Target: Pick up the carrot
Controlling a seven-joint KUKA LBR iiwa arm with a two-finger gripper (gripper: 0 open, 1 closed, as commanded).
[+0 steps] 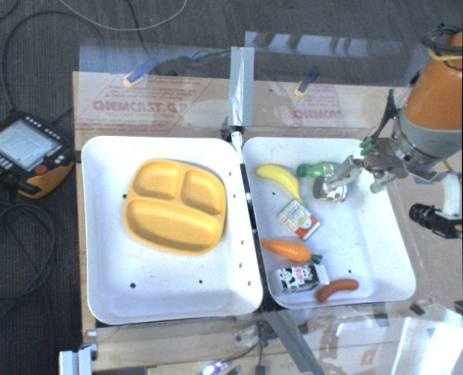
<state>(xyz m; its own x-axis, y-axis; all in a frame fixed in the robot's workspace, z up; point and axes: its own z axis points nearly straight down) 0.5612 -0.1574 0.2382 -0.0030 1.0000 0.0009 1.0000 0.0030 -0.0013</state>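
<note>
Arm [439,92] cut off at the right edge; tool [342,180] fingers too blurred to read.

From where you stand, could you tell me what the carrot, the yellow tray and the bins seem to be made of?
The carrot looks like moulded toy plastic: even orange with a soft sheen. The yellow tray seems smooth, semi-gloss plastic, with rounded pressed compartments. The two white bins appear to be thin formed plastic, matte, with rolled rims; I can't be certain.
</note>
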